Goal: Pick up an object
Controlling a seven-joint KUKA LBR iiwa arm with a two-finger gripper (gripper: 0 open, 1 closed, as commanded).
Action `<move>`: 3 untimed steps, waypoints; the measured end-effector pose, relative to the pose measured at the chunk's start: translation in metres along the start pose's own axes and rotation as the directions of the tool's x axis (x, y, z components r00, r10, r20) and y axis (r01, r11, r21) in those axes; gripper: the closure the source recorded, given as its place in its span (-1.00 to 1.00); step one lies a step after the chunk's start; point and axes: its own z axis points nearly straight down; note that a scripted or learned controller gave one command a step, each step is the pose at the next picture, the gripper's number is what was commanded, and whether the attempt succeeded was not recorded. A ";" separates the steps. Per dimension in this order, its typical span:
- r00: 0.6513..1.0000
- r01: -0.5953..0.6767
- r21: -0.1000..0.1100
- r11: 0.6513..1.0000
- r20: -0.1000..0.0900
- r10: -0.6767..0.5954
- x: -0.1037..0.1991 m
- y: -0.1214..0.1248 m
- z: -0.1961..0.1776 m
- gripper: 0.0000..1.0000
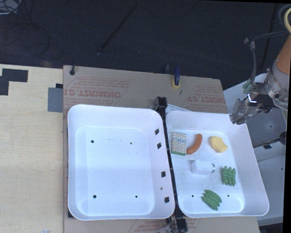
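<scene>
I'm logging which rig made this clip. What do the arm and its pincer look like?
The arm is grey metal with an orange band above the wrist. Thin dark cables loop along it. The pincer is a small grey-and-black metal assembly with a bright glint on it.

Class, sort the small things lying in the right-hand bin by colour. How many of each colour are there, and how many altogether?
Green: 2, a pea pod and a second pea pod
Yellow: 1, a yellow lump
Orange: 1, a sausage
Patterned: 1, a small packet
White or clear: 1, a pale block
Total: 6
</scene>
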 end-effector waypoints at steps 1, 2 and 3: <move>1.000 0.000 -0.004 1.000 0.000 0.000 -0.006 -0.096 0.007 1.00; 1.000 0.009 -0.027 1.000 0.005 -0.009 0.031 -0.035 -0.132 1.00; 1.000 -0.003 -0.001 1.000 0.002 0.003 -0.028 -0.083 -0.032 1.00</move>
